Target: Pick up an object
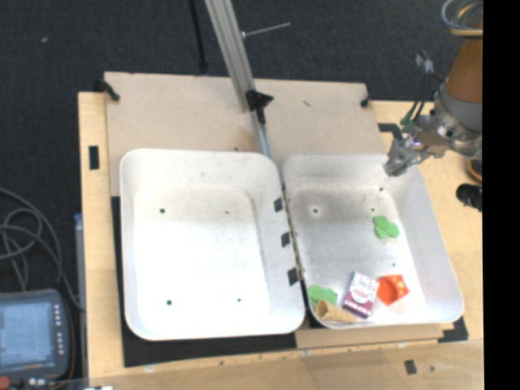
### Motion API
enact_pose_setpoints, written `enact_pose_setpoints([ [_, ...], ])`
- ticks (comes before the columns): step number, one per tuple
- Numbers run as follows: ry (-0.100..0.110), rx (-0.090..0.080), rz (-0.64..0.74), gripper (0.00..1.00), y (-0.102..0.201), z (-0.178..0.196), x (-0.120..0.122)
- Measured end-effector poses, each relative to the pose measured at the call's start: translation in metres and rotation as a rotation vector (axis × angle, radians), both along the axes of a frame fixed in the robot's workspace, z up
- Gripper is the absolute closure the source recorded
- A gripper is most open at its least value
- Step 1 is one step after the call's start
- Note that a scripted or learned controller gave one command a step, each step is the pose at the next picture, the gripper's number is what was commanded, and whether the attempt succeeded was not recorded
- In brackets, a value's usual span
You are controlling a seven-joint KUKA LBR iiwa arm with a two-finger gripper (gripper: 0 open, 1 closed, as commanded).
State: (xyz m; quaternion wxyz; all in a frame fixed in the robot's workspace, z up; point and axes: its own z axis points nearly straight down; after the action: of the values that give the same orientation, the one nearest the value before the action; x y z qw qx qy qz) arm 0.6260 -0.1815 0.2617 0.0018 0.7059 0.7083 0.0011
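My gripper [396,162] hangs over the far right corner of the right bin [341,177], well above and behind the objects. Nothing shows between it and the bin. A small green piece [387,228] lies alone toward the bin's right side. Along the near edge sit a green object [322,295], a tan cone-shaped item [333,309], a purple and white carton [361,293] and an orange-red block [392,288].
The left bin [203,242] lies beside the right one, separated by a narrow divider with black clips. A slanted aluminium pole [231,43] rises from behind the bins. The wooden bench [317,108] stretches behind both bins.
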Motion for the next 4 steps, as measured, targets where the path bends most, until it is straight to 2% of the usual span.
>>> enact_pose_setpoints([
  [1, 0.004, 0.001, 0.001, 1.0, 0.041, -0.005, 0.004],
  [2, 0.004, 0.002, 0.003, 1.0, 0.101, 0.0, 0.01],
  [4, 0.008, 0.002, 0.001, 1.0, 0.195, -0.02, 0.016],
])
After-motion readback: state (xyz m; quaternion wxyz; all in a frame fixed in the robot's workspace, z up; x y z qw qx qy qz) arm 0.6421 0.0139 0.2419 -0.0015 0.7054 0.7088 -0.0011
